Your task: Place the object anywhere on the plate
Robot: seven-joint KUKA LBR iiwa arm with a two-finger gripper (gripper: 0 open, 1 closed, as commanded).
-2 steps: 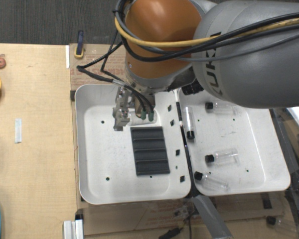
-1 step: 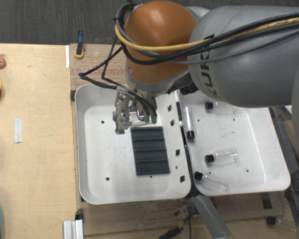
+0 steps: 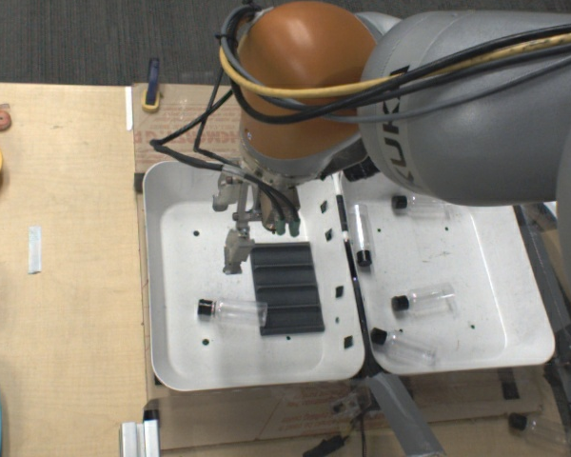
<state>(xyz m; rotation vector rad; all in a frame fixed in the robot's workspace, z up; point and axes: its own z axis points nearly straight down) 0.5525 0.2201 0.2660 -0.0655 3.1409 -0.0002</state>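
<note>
The pincer, whose grip cannot be told, hangs over the left bin just left of the black ribbed plate, and the clear vial lies crosswise below it, against the plate's lower left corner.

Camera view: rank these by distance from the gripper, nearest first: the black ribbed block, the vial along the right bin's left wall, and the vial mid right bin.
Measured from the gripper, over the left bin:
1. black ribbed block: left bin, just beside it.
2. wall vial: right bin, along its left wall.
3. middle vial: right bin, near its centre.
</note>
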